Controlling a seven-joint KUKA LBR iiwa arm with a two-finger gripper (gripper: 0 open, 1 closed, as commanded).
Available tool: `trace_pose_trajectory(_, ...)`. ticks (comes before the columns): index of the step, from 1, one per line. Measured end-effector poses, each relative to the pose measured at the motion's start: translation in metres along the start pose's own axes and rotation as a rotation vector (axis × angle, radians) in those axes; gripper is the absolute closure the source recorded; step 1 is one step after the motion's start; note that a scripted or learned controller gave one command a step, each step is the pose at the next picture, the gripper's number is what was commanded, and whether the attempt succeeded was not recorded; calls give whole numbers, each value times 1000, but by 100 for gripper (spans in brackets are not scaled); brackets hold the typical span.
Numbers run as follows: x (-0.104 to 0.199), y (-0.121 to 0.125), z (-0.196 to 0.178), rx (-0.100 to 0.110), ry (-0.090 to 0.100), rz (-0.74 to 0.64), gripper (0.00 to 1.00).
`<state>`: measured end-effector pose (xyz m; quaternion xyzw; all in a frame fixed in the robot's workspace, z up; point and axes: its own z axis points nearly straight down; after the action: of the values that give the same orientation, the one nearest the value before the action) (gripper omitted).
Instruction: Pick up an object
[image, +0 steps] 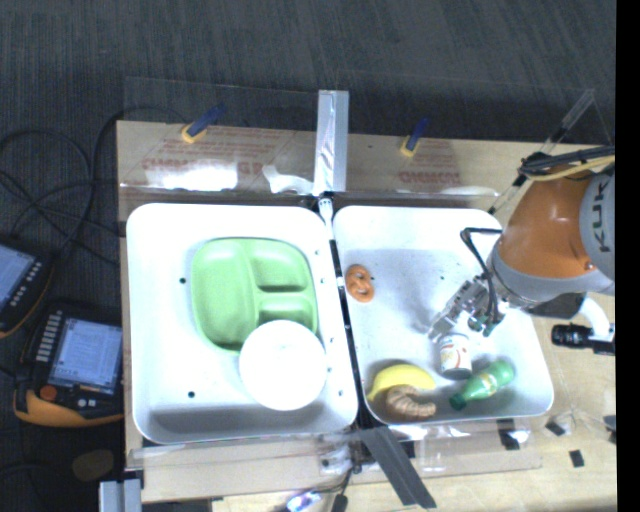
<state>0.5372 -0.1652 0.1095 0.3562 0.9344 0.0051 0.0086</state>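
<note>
A: While the arm (560, 240) was reaching in from the right, where was the claw (462, 308) seen?

B: It was seen low over the right bin (400, 245), toward that bin's near half, just above a small white cup with red markings (455, 354). Whether the claw was clenched or released could not be told; nothing was seen gripped in it.

A: What else was noted in that bin?

B: A green bottle (484, 385) was seen lying on its side just right of the cup, near the bin's near right corner. A yellow banana (401, 379) was found at the near edge, with a brown curved item (408, 405) lying against it. A small orange object (359, 283) was placed well apart from these, beside the left wall.

A: And the left bin (160, 300)?

B: A green divided tray (250, 285) was laid there, with a white round plate (284, 364) overlapping its near right corner. Both bins were carried on the surface (470, 170).
</note>
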Motion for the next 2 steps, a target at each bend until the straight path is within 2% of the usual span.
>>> trace_pose_trajectory(1, 0, 0, 0, 0, 0, 0, 0)
trace_pose_trajectory(2, -38, -25, 20, 8, 6, 130, 0)
